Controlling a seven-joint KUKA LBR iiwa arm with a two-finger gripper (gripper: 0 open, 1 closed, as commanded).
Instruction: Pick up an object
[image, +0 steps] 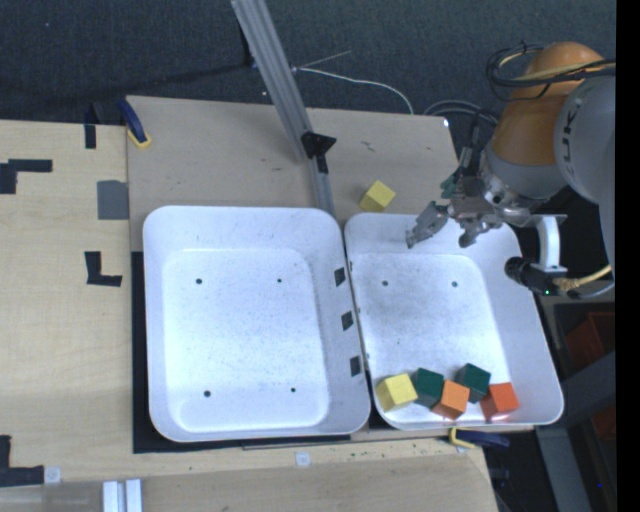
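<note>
**Gripper open above the right bin's far edge, blocks gathered at its near edge**

Camera view: a pale wooden bench (60, 300) carries two shallow white bins side by side on a dark mat. The left bin (160, 300) has a speckled white floor with four small dark dots. The right bin (520, 300) touches it along a shared edge where small dark clips sit. Beyond the bench, at the far side, the floor is dark grey carpet (120, 40), with a thin white cable (370, 85) lying across it. A grey metal pole (280, 80) slants down from the far side to the seam between the bins. Black tape marks and a grey square patch dot the bench at the left.

The arm comes in from the right, orange band (535, 110) above the wrist. Its gripper (447, 228) hangs over the far edge of the right bin, fingers apart, nothing between them.

Five blocks cluster at the near edge of the right bin, well apart from the gripper: a yellow block (397, 389), a dark green block (428, 383), an orange block (453, 398), a second green block (474, 379) and a red-orange block (500, 399), most touching a neighbour. Another yellow cube (378, 196) lies on the bench just beyond the right bin's far left corner.
</note>
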